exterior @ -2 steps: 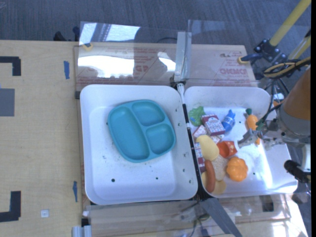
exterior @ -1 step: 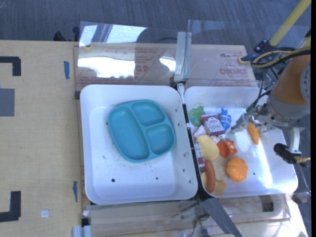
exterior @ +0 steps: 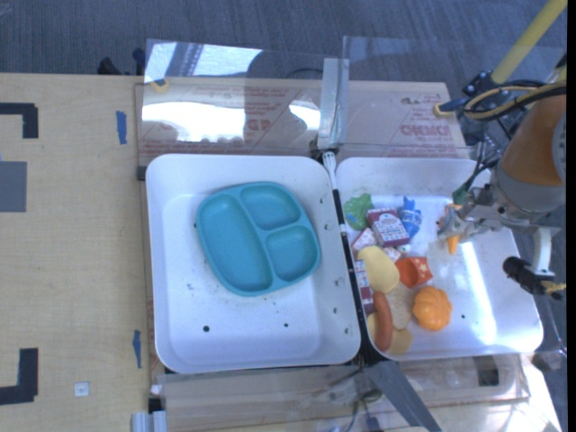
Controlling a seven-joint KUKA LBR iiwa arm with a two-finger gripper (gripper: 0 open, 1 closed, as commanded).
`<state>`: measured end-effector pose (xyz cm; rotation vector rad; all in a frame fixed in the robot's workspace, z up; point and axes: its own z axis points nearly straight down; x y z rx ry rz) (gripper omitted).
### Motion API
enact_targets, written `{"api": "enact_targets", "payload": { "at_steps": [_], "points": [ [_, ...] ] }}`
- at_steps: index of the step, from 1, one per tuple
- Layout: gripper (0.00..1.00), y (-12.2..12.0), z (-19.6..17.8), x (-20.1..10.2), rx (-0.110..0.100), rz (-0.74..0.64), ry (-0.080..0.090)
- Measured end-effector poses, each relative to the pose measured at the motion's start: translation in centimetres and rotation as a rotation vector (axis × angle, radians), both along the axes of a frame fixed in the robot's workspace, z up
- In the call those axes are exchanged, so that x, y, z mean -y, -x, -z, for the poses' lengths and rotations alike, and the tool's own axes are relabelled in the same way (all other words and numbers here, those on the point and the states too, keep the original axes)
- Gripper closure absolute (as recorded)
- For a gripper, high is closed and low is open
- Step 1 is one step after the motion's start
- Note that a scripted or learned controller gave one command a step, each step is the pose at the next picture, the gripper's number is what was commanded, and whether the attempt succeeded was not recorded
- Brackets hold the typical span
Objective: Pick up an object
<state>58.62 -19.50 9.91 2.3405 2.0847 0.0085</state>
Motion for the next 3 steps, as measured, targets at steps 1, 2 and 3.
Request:
{"api": "enact_targets", "payload": {
  "at_steps": [1,2,3],
  "points": [
    [0.00,0.0,0.1,0.0,-0.001,0.000,0.000],
    [1.00,-0.1,-1.0,0.0,0.002,-0.001,0.001],
    [1.00,-5.3,-10.8,-10.1,0.004,0.053,-0.005]
  ]
}}
